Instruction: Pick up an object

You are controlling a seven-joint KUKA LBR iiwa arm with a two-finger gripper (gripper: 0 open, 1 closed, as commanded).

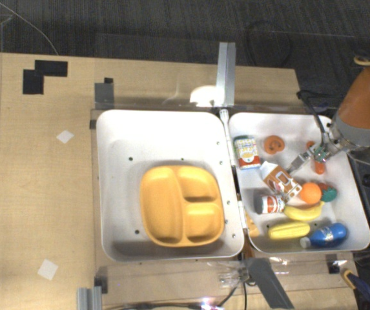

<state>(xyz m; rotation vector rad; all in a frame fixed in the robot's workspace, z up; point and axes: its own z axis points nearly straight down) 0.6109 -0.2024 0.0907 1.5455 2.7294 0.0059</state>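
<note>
My gripper (320, 150) reaches in from the right and hangs low over the upper right part of the right bin (360, 205). It is just above a small orange carrot-like piece (319, 166), and a grey utensil-like piece (297, 162) lies to its left. The bin also holds a green and white carton (246, 151), a round orange disc (274, 144), a red patterned box (281, 181), a small can (270, 204), an orange ball (310, 193), two yellow bananas (294, 221) and a blue bottle (327, 235).
The left bin (117, 173) holds a yellow divided plate (181, 204). A metal post (226, 76) stands behind the wall between the bins. The grey arm with its orange band (365, 99) takes up the right bin's far right corner.
</note>
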